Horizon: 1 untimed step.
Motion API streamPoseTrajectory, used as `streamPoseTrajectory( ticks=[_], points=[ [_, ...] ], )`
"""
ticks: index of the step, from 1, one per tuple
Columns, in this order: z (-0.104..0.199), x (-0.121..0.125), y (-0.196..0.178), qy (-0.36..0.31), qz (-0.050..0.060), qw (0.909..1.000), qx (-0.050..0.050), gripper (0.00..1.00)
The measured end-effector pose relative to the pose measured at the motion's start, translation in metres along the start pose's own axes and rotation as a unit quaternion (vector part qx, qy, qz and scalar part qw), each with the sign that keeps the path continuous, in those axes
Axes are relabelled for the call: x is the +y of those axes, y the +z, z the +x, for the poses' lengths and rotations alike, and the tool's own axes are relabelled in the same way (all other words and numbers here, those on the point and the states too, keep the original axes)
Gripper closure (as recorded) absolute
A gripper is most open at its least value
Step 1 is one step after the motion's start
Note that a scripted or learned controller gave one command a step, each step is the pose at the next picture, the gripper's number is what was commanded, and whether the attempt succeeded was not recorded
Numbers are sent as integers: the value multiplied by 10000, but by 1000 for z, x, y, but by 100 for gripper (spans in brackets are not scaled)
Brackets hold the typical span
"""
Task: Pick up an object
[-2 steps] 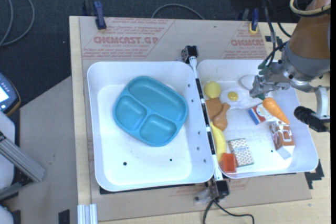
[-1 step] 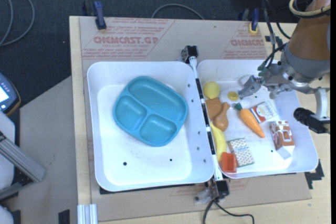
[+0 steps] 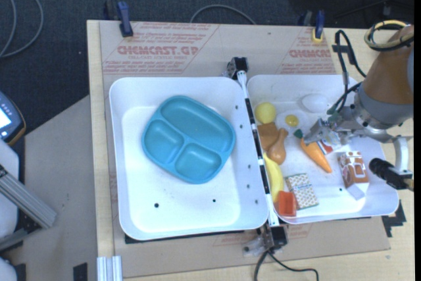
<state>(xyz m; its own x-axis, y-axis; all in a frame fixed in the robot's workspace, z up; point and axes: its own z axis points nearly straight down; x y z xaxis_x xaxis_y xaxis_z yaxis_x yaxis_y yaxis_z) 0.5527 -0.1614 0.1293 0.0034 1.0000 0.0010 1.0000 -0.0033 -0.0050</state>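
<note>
Hovering low in the right bin (image 3: 375, 207), the gripper (image 3: 323, 130) sits right at the upper, leafy end of the toy carrot (image 3: 316, 153). Whether anything is pinched there, or how wide the grip is set, cannot be told at this size. The carrot's long axis runs from that upper-left end down and to the right, away from the wrist. Left of the carrot lie a brown drumstick (image 3: 273, 143), a yellow ball (image 3: 265, 112) and a banana (image 3: 274, 174); right of it, a small boxed snack (image 3: 355, 169). A blue divided plate (image 3: 189, 139) fills the left bin (image 3: 131, 207). Judged nearest: the carrot.
</note>
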Motion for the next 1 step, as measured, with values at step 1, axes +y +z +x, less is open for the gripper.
streamPoseTrajectory(
  ticks=[1],
  points=[
    [38, -10, 42, -18, -75, 10000, -52, 0]
  ],
)
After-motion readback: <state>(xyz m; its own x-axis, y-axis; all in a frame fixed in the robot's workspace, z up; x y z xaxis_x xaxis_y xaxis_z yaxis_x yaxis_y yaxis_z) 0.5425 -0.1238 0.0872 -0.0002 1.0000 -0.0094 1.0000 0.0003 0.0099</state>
